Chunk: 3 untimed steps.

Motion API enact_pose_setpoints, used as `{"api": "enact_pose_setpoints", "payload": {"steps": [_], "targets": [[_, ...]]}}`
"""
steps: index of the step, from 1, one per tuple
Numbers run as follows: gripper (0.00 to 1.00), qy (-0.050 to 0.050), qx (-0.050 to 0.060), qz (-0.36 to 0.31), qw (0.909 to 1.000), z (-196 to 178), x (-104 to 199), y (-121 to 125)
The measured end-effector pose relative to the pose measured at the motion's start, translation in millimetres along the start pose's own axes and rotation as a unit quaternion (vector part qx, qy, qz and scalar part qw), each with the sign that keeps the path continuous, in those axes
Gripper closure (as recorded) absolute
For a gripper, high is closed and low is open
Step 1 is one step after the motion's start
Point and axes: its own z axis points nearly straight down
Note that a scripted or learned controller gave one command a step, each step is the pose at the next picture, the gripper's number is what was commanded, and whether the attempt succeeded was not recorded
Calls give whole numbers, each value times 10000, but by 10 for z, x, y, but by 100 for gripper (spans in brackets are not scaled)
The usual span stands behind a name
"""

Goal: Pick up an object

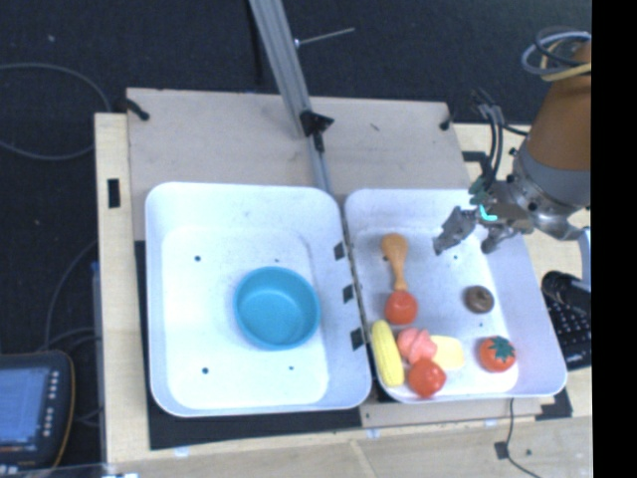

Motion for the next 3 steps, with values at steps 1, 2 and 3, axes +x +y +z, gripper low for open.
{"api": "enact_pose_setpoints", "payload": {"steps": [1,2,3], "targets": [[0,-2,-21,-1,10000,-21,0,7],[0,-15,2,19,10000,449,-80,-47],[0,-15,6,21,10000,906,-166,-50]]}}
